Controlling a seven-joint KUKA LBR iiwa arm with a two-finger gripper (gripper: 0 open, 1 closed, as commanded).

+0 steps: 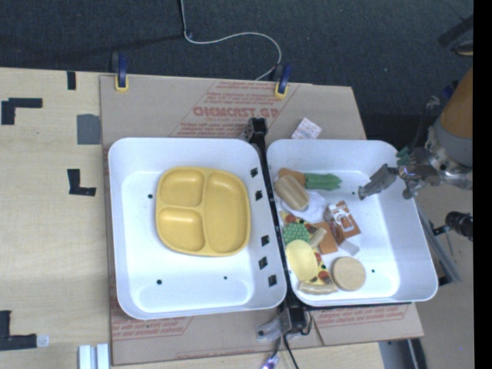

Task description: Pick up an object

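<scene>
Fingers [389, 188] apart, with nothing between them, held over the right rim of the right bin [407, 237]. The objects lie heaped in this bin's left half, well apart from the fingers: a green piece [321, 181], a tan bun [292, 191], a brown box [343, 221], a yellow piece [301, 261] and a tan disc [348, 273]. The left bin [131, 229] holds a yellow tray [204, 210]. Both bins rest on the desk [46, 229].

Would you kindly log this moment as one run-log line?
gripper: over right bin's upper right, nothing visibly held | toys piled along bin's left side | yellow tray: in left bin
</scene>
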